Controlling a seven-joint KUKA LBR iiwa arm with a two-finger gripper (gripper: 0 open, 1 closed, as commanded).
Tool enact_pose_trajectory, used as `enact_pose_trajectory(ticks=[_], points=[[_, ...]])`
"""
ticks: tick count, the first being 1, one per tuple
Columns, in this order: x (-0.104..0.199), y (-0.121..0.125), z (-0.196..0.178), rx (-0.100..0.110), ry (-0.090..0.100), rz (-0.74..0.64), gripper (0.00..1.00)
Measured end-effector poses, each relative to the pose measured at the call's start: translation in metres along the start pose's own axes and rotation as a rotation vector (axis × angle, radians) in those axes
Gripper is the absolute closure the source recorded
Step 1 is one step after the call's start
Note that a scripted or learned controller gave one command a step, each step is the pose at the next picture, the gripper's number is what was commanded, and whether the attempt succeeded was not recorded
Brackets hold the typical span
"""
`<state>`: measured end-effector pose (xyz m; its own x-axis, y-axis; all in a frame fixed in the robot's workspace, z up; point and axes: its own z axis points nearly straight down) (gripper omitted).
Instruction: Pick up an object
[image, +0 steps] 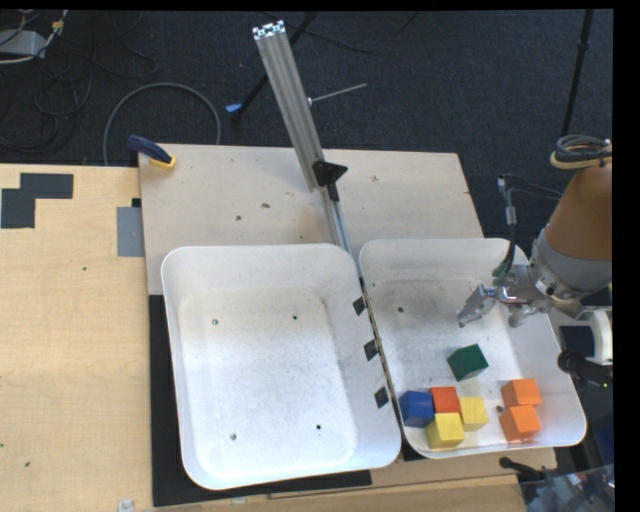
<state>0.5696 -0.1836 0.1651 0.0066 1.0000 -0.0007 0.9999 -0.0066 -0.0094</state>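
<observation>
The right bin (430, 262) holds several small blocks near its front edge. A dark green block (467, 361) lies nearest the gripper. In front of it sit a blue block (416, 406), a red-orange block (445, 400), two yellow blocks (448, 430) and two orange blocks (520, 408) at the right. My gripper (497, 307) hangs over the right bin's right half, just behind the green block and apart from it. Its fingers are spread open with nothing between them.
The left bin (200, 300) stands beside the right one, joined by black clips (370, 350). A slanted aluminium rail (295, 105) rises behind the bins. A blue and yellow clamp (150, 150) lies at the board's back left corner.
</observation>
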Motion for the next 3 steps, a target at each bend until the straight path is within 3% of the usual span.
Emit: enact_pose_trajectory(ticks=[1,2,3], points=[[0.019,-0.035,0.056,0.002,0.005,-0.006,0.0],[0.017,-0.033,0.043,-0.005,0.003,-0.002,1.0],[0.075,0.004,-0.024,-0.014,0.003,-0.014,1.0]])
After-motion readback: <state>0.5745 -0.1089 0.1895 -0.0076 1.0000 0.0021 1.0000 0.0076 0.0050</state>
